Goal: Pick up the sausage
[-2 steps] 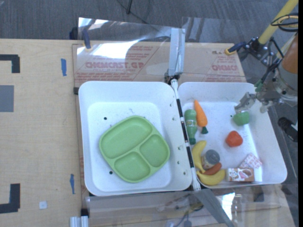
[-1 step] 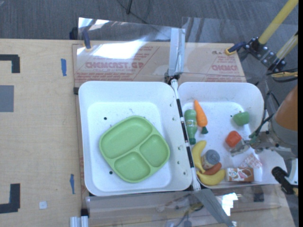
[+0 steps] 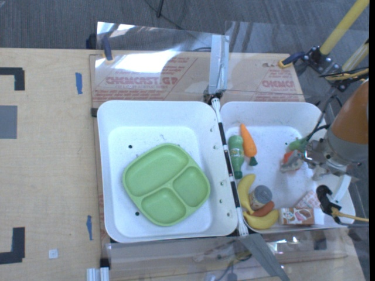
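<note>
Right bin point(image 3: 275, 111) holds sausage point(image 3: 263, 209), bananas point(image 3: 251, 202), carrot point(image 3: 249, 141); gripper point(image 3: 293, 160) state unclear.

At the right edge of the frame the arm point(image 3: 351, 134) showed a rounded orange band above a grey wrist. Below it sat a metal gripper point(image 3: 304, 157), a white bracket and thin black cables looping nearby.
</note>
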`<state>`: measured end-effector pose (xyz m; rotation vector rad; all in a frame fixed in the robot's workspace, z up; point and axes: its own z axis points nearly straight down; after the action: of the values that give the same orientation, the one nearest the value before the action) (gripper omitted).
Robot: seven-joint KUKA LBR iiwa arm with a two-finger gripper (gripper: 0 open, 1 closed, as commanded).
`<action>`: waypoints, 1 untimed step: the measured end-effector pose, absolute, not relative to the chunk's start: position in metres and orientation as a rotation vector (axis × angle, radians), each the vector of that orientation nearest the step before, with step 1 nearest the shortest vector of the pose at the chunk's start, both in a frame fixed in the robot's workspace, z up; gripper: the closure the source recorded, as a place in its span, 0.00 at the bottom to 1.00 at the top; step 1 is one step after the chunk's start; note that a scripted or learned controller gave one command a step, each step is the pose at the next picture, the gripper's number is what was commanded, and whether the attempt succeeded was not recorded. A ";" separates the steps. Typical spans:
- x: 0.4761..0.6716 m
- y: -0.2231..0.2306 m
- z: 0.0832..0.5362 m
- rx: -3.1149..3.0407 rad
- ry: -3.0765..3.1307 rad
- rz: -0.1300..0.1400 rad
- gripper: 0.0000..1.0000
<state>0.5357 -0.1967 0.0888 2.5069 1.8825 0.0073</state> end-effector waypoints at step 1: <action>0.590 -0.201 0.088 2.285 2.145 0.005 0.00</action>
<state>0.5901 -0.2008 0.0882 2.2849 2.1453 0.0046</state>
